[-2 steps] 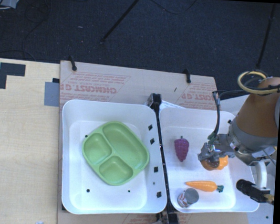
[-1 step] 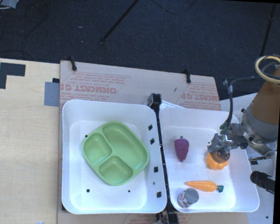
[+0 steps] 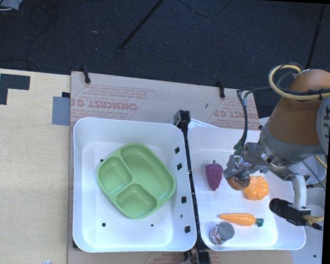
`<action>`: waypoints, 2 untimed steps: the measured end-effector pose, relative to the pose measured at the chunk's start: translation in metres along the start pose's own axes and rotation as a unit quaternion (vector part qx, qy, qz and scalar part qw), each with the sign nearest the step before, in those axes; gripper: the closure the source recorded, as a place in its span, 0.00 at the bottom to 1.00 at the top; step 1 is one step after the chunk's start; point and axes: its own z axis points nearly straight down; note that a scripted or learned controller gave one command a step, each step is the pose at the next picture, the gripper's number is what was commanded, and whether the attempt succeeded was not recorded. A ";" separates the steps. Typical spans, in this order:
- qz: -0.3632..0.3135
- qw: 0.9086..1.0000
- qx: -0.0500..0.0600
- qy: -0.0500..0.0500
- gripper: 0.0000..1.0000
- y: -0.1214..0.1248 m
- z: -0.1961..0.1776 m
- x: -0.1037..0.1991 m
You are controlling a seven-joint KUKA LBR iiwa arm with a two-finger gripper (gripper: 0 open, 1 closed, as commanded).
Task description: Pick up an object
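camera view: gripper (image 3: 239,178) sits low in the right bin (image 3: 292,242), between purple grapes (image 3: 213,175) and orange pepper (image 3: 256,187); jaw state i cannot tell. centre squarely over one object before closing.

Arm (image 3: 299,118): grey body, orange band above wrist; yellow cable loop (image 3: 282,77) on top; metallic hand (image 3: 240,172).

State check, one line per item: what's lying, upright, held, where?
green divided plate: flat in left bin, upside up.
purple grapes: lying in right bin, free.
carrot: lying flat, free.
can: tipped at right bin's front corner.
orange pepper: lying by the gripper.
gripper: low over right bin, beside the pepper; grasp unclear.
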 end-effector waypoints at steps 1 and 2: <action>-0.001 1.000 -0.001 0.000 1.00 0.018 -0.005 0.048; 0.000 1.000 0.000 -0.001 1.00 0.031 0.012 0.097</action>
